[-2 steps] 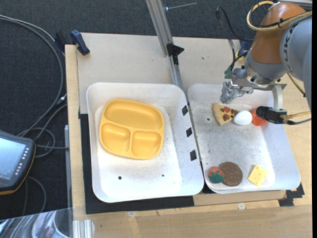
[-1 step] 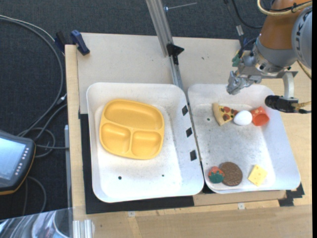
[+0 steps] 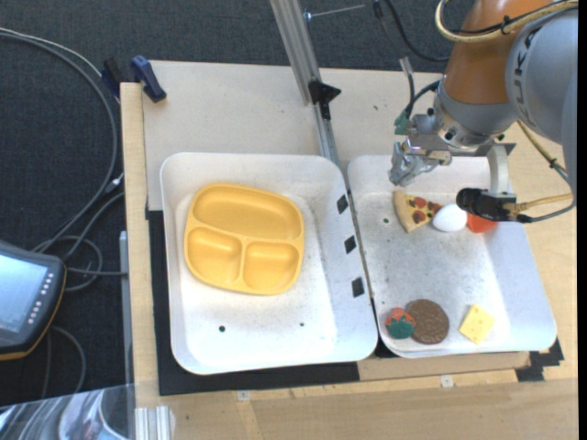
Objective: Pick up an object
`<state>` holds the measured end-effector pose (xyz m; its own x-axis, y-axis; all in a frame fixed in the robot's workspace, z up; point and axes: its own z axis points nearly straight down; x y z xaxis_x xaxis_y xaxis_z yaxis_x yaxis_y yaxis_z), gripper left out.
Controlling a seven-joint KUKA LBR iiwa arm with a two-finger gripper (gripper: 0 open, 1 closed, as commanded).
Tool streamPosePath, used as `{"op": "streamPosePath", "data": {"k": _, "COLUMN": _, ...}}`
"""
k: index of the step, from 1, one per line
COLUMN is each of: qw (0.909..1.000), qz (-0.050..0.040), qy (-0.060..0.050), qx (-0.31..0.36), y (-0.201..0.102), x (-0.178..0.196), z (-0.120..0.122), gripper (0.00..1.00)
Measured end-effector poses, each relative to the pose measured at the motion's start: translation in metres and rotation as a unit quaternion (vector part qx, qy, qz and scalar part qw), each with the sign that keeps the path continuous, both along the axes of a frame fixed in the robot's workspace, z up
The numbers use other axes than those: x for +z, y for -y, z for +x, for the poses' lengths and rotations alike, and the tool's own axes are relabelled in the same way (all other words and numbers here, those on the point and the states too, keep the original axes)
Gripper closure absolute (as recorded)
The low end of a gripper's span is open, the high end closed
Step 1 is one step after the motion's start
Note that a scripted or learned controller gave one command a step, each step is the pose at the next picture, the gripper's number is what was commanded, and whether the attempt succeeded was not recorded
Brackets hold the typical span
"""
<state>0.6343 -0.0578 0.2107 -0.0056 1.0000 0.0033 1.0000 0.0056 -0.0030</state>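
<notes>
Approach step: the claw [image 3: 404, 174], its opening not discernible, hangs at right-centre of frame just above the pizza slice [image 3: 415, 212]; next, descend and close on it.

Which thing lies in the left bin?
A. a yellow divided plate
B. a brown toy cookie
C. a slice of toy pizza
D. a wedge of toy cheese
A: the yellow divided plate lies in the left bin, while the pizza slice, the cheese wedge and the brown cookie are all in the right bin.
</notes>
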Motion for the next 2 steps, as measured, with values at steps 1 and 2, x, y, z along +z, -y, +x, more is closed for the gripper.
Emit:
{"op": "streamPosePath", "data": {"k": 1, "qw": 1.0000, "qz": -0.0003, "qy": -0.001, "qx": 0.000, "y": -0.047, "x": -0.004, "z": -0.012, "gripper": 1.00}}
{"op": "streamPosePath", "data": {"k": 2, "qw": 1.0000, "qz": 0.0000, "qy": -0.001, "qx": 0.000, "y": -0.097, "x": -0.007, "z": -0.025, "gripper": 1.00}}
